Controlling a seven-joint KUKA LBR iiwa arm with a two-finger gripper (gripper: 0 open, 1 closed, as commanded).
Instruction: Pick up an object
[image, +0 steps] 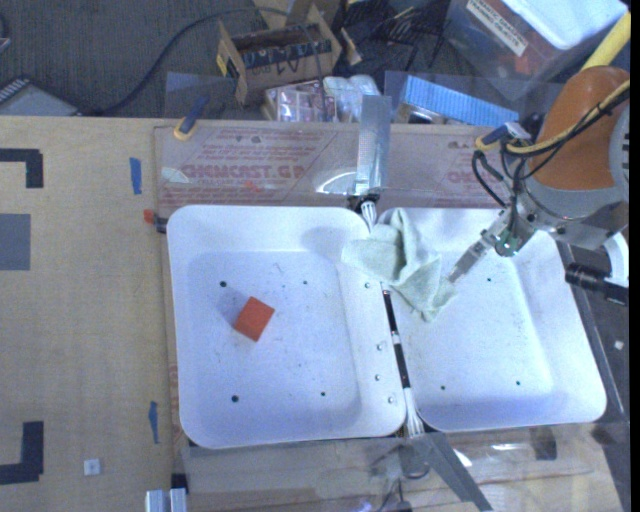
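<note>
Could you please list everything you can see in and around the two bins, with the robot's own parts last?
orange block: one, orange-red, on the floor of the left bin, left of its middle.
cloth: one, pale green, crumpled, draped over the divide between the bins near their far edge.
left bin: one, white, shallow.
right bin: one, white, shallow, beside the left one.
blue tape strips: two, blue, on the wooden bench left of the bins.
arm: one, grey with orange band, reaching in from the right.
gripper: one, slim, metallic, over the right bin at the cloth's edge.
</note>
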